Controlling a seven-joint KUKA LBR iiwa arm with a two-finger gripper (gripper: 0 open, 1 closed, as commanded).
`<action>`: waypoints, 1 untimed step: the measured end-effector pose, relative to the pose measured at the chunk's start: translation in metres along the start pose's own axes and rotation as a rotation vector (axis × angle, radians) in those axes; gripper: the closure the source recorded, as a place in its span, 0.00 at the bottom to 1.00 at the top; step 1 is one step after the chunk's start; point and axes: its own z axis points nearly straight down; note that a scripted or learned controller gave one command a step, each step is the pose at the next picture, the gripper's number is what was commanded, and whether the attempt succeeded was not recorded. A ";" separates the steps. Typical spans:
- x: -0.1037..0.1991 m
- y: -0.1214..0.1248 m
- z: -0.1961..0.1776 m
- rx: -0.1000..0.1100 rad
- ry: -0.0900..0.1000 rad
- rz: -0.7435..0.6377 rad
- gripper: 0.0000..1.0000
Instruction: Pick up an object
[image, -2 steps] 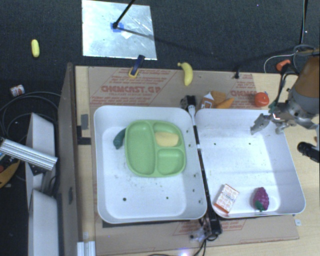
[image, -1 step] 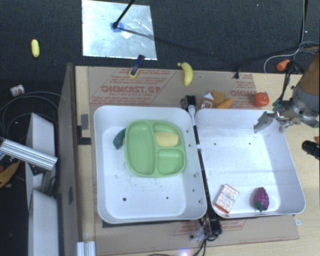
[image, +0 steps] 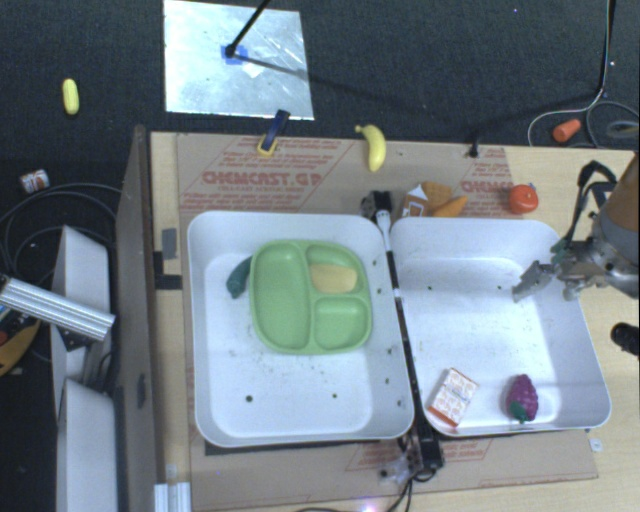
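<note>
My gripper (image: 556, 284) hangs over the right side of the right bin (image: 470, 250), open, with nothing between its fingers. Near that bin's front edge lie a small orange-and-white box (image: 452, 397) and, to its right, a purple bunch of grapes (image: 521, 397); both are well in front of the gripper. The left bin (image: 300, 405) holds a green divided plate (image: 300, 300) with a yellow piece (image: 334, 277) in its back right compartment. A dark green object (image: 238, 277) lies just left of the plate.
Behind the bins, on the cardboard, lie a yellow banana (image: 374, 147), an orange-red ball (image: 522, 198), orange pieces (image: 437, 201) and a blue-and-yellow clip (image: 272, 133). A black divider (image: 396, 300) runs between the bins. Cables (image: 600, 110) trail at the back right.
</note>
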 end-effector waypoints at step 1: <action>0.001 -0.026 0.013 -0.001 0.000 -0.001 0.00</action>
